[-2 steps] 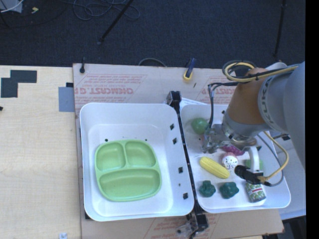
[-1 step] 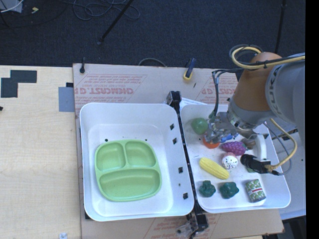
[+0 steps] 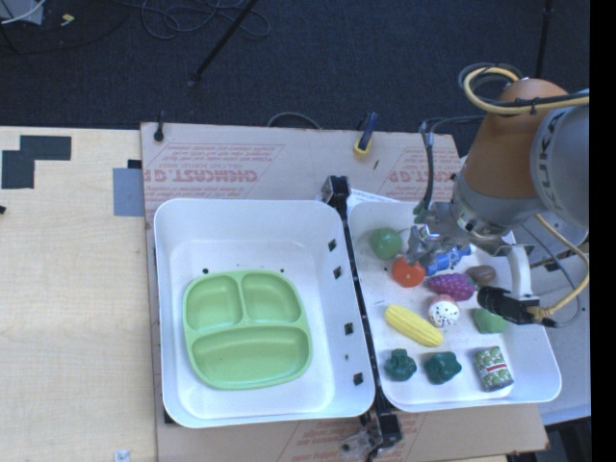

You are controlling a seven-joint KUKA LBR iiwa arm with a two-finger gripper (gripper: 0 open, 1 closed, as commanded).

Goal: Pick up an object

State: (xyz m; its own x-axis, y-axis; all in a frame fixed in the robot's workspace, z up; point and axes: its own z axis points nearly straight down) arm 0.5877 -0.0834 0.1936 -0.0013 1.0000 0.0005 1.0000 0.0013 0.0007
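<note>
My gripper (image 3: 422,248) reaches down into the right bin (image 3: 539,378), just above a red tomato-like toy (image 3: 408,274). A green round toy (image 3: 386,243) lies to its left and a blue piece (image 3: 450,256) to its right. Purple grapes (image 3: 450,284), a white dotted ball (image 3: 444,313), a yellow corn cob (image 3: 414,324), two dark green broccoli toys (image 3: 399,364) (image 3: 442,367) and a green can (image 3: 492,368) lie lower in the same bin. Nothing can be seen between the fingers.
The left bin (image 3: 192,229) holds a light green divided tray (image 3: 247,328). A black divider (image 3: 348,287) runs between the bins. The arm's grey and orange body (image 3: 520,152) hangs over the right bin's far corner, with cables (image 3: 539,306) trailing along its right side.
</note>
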